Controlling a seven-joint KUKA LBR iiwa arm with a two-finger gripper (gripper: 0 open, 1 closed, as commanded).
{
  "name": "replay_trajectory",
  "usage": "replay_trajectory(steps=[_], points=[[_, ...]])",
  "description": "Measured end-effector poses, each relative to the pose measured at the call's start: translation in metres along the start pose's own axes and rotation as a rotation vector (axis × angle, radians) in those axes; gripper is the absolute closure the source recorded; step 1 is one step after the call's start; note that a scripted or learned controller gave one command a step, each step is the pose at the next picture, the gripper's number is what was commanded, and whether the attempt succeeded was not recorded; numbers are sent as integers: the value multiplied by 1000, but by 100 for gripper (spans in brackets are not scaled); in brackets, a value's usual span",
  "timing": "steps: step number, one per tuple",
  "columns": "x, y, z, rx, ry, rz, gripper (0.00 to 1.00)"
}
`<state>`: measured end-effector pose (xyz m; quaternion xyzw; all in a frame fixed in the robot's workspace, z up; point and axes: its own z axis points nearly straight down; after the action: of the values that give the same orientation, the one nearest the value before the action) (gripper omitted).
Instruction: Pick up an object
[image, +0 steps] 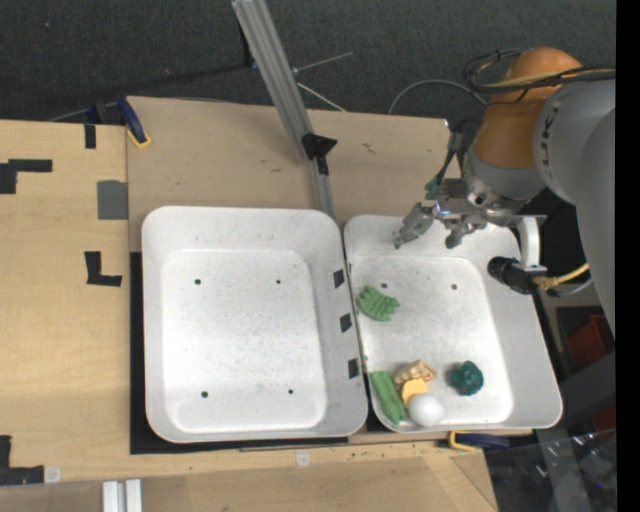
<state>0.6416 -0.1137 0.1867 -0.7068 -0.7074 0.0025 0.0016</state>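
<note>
Objects for picking all lay in the right bin (520, 330): a light green ridged piece (378, 303) sat at about 10 o'clock from the bin's centre, apart from the others; a dark teal lumpy item (465, 378) rested near 5 o'clock; and at 6 o'clock, against the near wall, a cluster of three pressed together, namely a long green piece (387, 396), a small tan and yellow object (413, 377) and a white ball (426, 410), the ball touching both neighbours. The left bin (240, 225) showed only its speckled white floor with four small dark dots. The gripper (434, 230) hung over the right bin's far rim at about 12 o'clock, its two fingers spread apart, one tip toward 9 o'clock and one toward 3 o'clock, with nothing between them. The grey arm (575, 130) with its orange band (520, 105) came in from 2 o'clock. A slanted metal rail (285, 95) ran down from 12 o'clock to the seam between the bins. Bench top (60, 300) was tan board with black tape marks at 9 o'clock.
</note>
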Motion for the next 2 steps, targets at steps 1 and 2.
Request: replay_trajectory(steps=[1,2], points=[[-2,0,44,1,0,0,0],[-1,2,31,-3,1,-2,100]])
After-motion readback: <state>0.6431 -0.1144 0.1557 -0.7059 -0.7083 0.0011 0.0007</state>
